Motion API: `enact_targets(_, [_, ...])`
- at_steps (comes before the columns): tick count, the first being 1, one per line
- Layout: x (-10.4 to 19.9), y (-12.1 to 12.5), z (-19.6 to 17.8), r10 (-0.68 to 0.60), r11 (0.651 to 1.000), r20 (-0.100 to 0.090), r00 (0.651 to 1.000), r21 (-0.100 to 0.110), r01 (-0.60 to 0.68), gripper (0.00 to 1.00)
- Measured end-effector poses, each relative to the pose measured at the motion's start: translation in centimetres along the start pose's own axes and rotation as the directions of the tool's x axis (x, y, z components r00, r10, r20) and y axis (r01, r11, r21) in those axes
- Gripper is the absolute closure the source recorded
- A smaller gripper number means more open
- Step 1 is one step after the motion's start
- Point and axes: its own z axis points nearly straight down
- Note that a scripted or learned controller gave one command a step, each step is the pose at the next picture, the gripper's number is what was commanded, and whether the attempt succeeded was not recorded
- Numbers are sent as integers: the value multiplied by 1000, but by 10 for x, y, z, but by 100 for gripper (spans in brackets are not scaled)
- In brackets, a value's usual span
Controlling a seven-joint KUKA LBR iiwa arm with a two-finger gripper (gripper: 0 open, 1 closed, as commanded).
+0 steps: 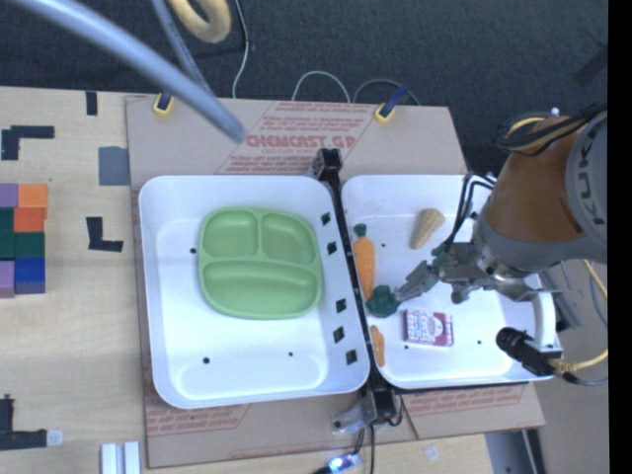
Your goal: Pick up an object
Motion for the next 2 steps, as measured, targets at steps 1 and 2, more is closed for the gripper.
enact_targets(1, [0, 3, -6, -4, 1000, 2, 1000, -12, 4, 0])
enact_targets(2, [-7, 1, 43, -2, 1000, 0, 1000, -6, 2, 0])
